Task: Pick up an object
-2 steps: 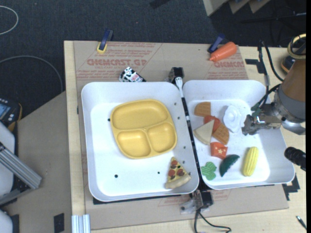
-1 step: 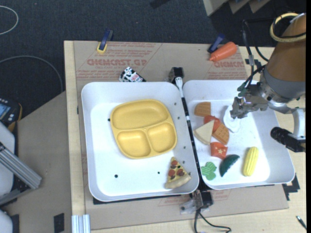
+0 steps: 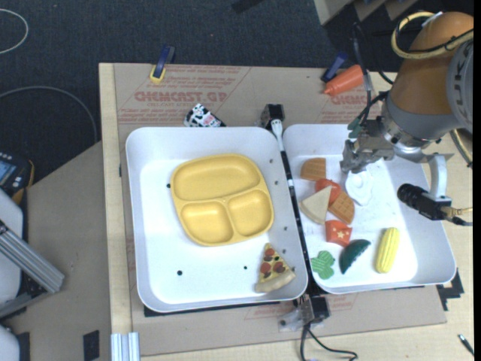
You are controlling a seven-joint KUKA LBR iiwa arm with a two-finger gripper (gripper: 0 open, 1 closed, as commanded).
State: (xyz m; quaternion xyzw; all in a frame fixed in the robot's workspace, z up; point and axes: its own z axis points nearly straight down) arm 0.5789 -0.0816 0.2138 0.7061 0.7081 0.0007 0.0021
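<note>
Across the back of the tabletop [image 3: 225, 89], red print on the brown board reads "CHEMCAST GP", running on in smaller lines too blurred to read; the same print seems to repeat behind the right bin, partly covered. A blue and yellow clamp [image 3: 160, 64] sits on the board's far edge, and a small black-and-white patterned item [image 3: 203, 116] lies just behind the left bin; what it is cannot be made out.

The left bin [image 3: 150, 224] holds a yellow divided plate [image 3: 222, 198] with three compartments and, near its front right corner, a toy pizza slice [image 3: 274, 269]. The right bin [image 3: 432, 258] holds the toy food to be picked: a brown bread-like piece [image 3: 313, 169], a pale wedge [image 3: 317, 204], orange and red pieces [image 3: 340, 209] touching it, a red piece with a star [image 3: 337, 232], a green leafy piece [image 3: 323, 263], a dark green piece [image 3: 353, 254] and a yellow corn cob [image 3: 387, 249].

The arm comes in from the right, and its gripper [image 3: 359, 164] hangs over the back of the right bin, just above a whitish object [image 3: 362, 189] whose outline melts into the white floor. Whether the gripper is open or closed cannot be told, nor whether it touches anything. A black cylindrical part [image 3: 419, 199] juts out beside it. An orange object [image 3: 344, 80] lies behind the right bin, half hidden by cables.
</note>
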